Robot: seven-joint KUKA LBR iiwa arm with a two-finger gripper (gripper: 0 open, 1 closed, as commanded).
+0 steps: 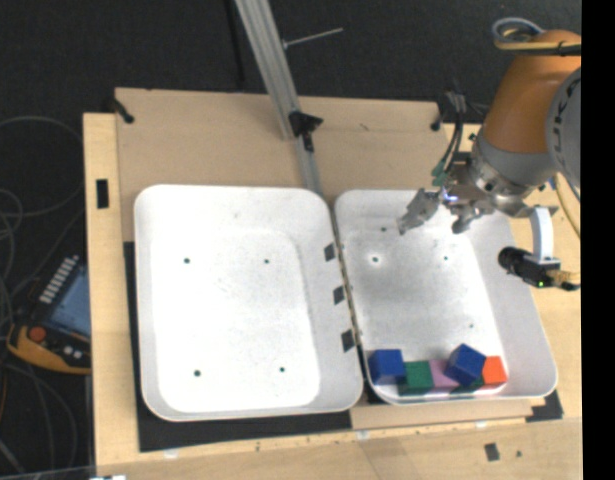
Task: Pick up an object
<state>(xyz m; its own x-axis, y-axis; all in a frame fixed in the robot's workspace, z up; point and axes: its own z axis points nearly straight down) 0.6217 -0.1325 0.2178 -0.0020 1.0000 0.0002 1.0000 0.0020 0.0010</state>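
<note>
Here the claw hangs spread wide with nothing in it above the far end of the right bin, well apart from the blocks bunched along its near edge.

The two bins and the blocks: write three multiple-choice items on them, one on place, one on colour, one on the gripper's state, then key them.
1. Where do the blocks lie?
A. near edge of the right bin
B. middle of the left bin
C. on the bench behind the bins

2. What colour is the block between the blue block and the pink block?
A. yellow
B. green
C. white

3. How is the gripper?
A. shut on the orange block
B. shut on a blue block
C. open, holding nothing

Key: 1 A, the blocks cluster at the right bin's near wall. 2 B, it is green. 3 C, the fingers are spread over the bin's far end, away from the blocks.
</note>
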